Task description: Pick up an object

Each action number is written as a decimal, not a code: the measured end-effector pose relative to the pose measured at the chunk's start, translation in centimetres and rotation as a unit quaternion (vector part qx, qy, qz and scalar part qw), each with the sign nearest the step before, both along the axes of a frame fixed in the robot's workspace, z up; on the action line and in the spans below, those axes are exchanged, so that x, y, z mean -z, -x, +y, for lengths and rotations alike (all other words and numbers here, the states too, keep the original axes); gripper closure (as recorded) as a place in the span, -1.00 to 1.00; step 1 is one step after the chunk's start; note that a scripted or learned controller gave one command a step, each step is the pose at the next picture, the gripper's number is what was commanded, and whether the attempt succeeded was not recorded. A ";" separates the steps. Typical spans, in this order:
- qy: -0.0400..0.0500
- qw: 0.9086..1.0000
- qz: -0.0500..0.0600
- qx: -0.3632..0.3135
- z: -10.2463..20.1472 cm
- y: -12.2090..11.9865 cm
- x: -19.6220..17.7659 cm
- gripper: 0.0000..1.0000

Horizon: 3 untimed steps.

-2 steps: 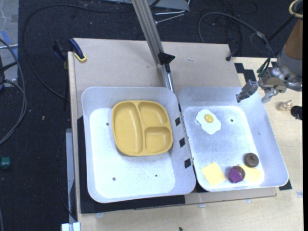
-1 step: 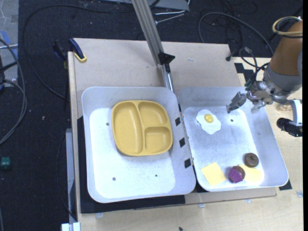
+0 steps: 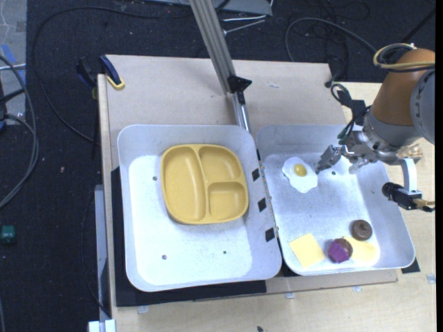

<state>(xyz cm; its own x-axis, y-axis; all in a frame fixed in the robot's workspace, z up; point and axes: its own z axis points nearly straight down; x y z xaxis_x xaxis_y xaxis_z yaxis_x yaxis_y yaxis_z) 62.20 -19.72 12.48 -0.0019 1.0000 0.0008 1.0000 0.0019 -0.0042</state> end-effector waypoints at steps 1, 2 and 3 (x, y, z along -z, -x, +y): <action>0.001 1.000 -0.004 0.000 -0.1 -0.2 -1.4 1.00; 0.001 1.000 -0.006 0.000 0.0 -0.6 -5.7 1.00; 0.002 1.000 -0.006 0.001 -1.0 -0.6 -11.1 1.00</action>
<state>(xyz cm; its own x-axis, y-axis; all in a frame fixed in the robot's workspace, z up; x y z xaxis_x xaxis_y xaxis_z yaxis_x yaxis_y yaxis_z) 62.82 -20.73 23.55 -0.0001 1.0000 -0.0035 1.0000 0.0002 0.0081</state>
